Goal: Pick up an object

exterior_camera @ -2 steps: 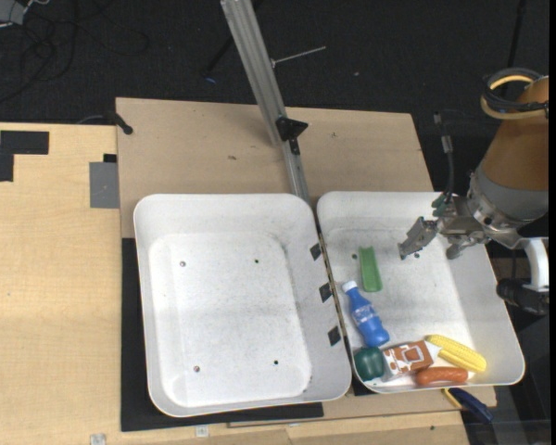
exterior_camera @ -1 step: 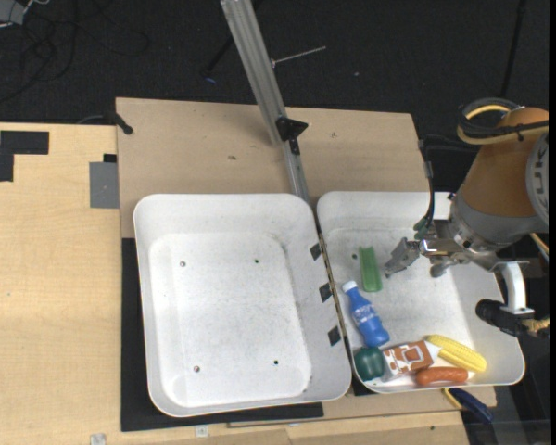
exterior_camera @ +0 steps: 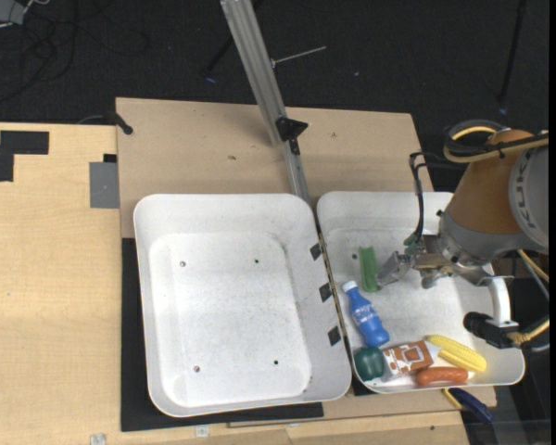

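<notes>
So on our tabletop (exterior_camera: 65, 276) we've got two white bins side by side. The left bin (exterior_camera: 224, 304) sits mid-frame, and the right bin (exterior_camera: 417, 213), lower right of the frame, has all the clutter. Everything's bunched along its near and left walls, probably just where stuff slid or got dropped.

The arm (exterior_camera: 486, 202) comes in from the right edge, wrist angled down-left so the gripper (exterior_camera: 396, 269) lands just beside the green block (exterior_camera: 368, 269). That's our guess for the target. We can't tell whether the jaws are spread or pressed together, and nothing visibly sits between them.

The green block lies flat in the middle-left of the right bin, long axis running roughly top-to-bottom in the frame. Below it, the blue bottle (exterior_camera: 365, 314) points cap up-left. Lower right corner: corn cob (exterior_camera: 457, 352), a packet (exterior_camera: 406, 356), a sausage (exterior_camera: 441, 375).
</notes>
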`<state>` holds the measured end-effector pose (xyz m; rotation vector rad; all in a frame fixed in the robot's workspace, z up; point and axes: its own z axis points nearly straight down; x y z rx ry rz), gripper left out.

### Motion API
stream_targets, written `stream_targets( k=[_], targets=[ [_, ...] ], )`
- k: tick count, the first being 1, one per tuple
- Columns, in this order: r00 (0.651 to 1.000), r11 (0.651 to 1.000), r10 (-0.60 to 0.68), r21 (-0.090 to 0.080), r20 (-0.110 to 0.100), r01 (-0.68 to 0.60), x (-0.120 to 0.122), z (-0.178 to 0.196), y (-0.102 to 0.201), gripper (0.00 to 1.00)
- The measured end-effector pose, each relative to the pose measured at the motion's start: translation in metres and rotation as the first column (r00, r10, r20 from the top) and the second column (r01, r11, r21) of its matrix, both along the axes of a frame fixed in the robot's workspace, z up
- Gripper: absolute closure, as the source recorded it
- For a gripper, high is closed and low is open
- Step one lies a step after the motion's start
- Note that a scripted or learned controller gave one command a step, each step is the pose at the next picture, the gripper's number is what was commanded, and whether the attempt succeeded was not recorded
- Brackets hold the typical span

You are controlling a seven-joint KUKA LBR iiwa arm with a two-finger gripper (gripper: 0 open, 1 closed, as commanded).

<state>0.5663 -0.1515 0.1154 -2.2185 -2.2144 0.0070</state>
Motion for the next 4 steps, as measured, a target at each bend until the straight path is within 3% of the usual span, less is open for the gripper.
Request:
stream_targets(
  k=[1, 4],
  targets=[
    [1.000, 1.000, -0.005, -0.001, 0.003, 0.005, 0.001, 0.013, -0.001, 1.00],
    [1.000, 1.000, 0.004, -0.003, 0.012, -0.003, 0.011, 0.161, -0.012, 1.00]
  ],
)
